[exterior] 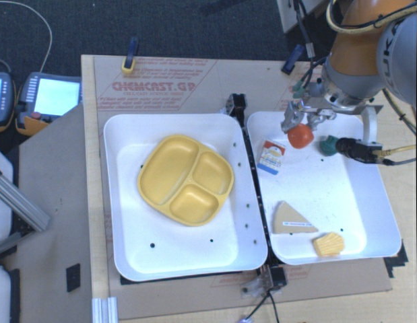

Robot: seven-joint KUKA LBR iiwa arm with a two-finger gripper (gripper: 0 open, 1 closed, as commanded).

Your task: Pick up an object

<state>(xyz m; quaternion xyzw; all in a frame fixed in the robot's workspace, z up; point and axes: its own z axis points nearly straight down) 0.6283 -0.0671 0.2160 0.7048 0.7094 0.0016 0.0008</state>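
In the camera view we are looking down on the surface (93,180), which is carrying two white bins side by side. The arm (370,39), grey with its orange band, is reaching in from the right and hanging over the far end of the right bin (356,194). The hand (304,121) is sitting directly over a red-orange ball (300,137), which is lying in the far left part of that bin. The two are touching or nearly so. We cannot tell whether the hand is wide, narrow or gripping the ball, because the wrist is covering the spot where they meet.

Just right of the ball, a small green thing (327,145) is resting on the bin floor. Nearer us and to the left, a small red, white and blue carton (271,157) is lying beside the bin's left wall. A tan wedge (292,219) and a ridged yellow piece (328,244) are lying close together at the near end.

In the left bin (127,234), a yellow divided plate (186,179) is sitting near the middle, well apart from the hand.
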